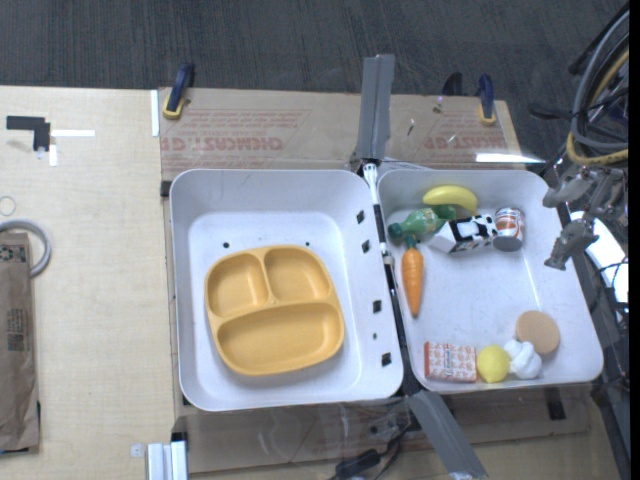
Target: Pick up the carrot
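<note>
Fingers (553,230) stand apart with nothing between them, from what I can see, at the right rim of the right bin (585,313), up over its wall rather than down among the things.

From there the carrot (411,279) lies clear across the bin, toward the left in the camera view and a little nearer the front edge of the desk. It rests flat on the bin floor just beside the left wall, close to the divide between the two bins. Its long axis runs roughly parallel to that wall, thick end toward the back and pointed tip toward the front.

It is plain orange, short and tapering. A green item (412,225) sits just behind its thick end, seemingly touching or nearly so. On the side away from the wall it has bare white floor.

My guess is the reach must cross the whole bin and close across the carrot's width; the near wall leaves little room for one finger.
</note>
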